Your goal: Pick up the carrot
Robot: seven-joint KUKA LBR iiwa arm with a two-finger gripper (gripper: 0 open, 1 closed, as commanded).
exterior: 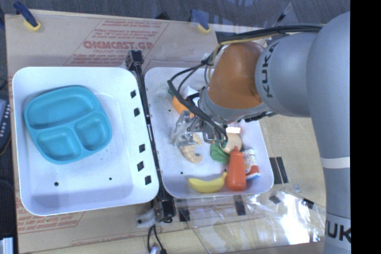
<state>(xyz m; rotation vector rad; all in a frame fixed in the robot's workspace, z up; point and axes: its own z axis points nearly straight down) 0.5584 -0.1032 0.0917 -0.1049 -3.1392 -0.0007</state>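
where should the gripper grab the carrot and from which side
Probably the carrot's exposed orange end, which pokes out up-left from under the arm's wrist in the right bin. Its other end is hidden beneath the arm. Come from above with the fingers set across its slanted length. The gripper sits just below it, over the beige piece, so it would likely need to shift toward the bin's back-left.

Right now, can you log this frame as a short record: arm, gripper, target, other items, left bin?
arm: grey arm reaching in over the right bin
gripper: gripper low inside the right bin
target: carrot, partly hidden beside the gripper; grasp not evident
other items: banana, orange-red bottle, green piece
left bin: left bin holds blue divided tray
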